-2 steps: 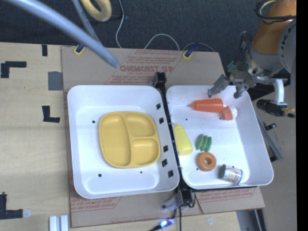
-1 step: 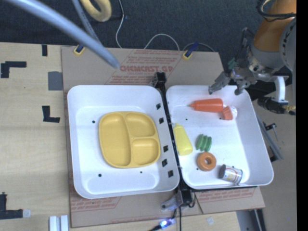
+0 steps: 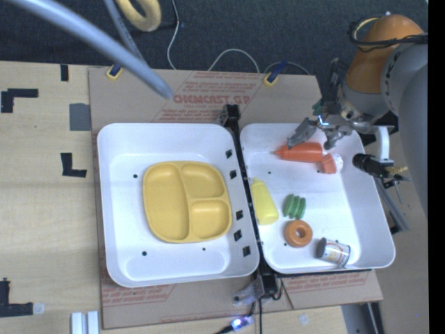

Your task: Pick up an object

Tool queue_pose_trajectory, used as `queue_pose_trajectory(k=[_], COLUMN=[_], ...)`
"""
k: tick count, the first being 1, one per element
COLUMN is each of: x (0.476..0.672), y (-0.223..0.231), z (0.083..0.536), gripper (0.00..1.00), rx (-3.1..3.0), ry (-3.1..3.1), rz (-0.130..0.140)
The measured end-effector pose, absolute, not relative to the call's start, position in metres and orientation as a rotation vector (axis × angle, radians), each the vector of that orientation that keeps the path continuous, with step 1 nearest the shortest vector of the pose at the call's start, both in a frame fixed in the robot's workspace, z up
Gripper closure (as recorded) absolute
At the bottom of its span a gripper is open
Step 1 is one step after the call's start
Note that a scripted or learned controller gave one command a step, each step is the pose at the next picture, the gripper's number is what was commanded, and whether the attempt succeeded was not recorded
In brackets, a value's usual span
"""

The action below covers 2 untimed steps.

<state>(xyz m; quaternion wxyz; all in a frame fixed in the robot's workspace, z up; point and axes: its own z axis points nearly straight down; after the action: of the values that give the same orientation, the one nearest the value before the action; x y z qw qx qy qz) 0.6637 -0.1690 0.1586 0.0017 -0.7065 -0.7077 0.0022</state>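
Note:
My gripper (image 3: pixel 318 134) hangs over the back of the right bin (image 3: pixel 361 218), its two fingers spread open just above an orange carrot-shaped toy (image 3: pixel 301 152). Nothing sits between the fingers. Further forward in the same bin lie a yellow corn-like piece (image 3: pixel 264 202), a green ridged piece (image 3: pixel 295 205), an orange ring (image 3: pixel 299 233) and a small tin can (image 3: pixel 334 252) on its side.
The left bin (image 3: pixel 122 186) holds a yellow divided plate (image 3: pixel 186 200). A black divider with clips (image 3: pixel 240 186) runs between the bins. The arm's orange band (image 3: pixel 379 47) rises at the upper right. A grey pole (image 3: pixel 83 26) crosses the upper left.

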Motion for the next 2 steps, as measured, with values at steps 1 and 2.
queue_pose_trajectory(k=[1, 2], x=[0.6631, 0.6657], y=[-0.1624, -0.1645], z=[0.1099, 0.1083], gripper=[0.0, 0.0], rx=[-2.228, -2.231], ry=[-2.231, -2.23], rz=[0.004, 0.0])
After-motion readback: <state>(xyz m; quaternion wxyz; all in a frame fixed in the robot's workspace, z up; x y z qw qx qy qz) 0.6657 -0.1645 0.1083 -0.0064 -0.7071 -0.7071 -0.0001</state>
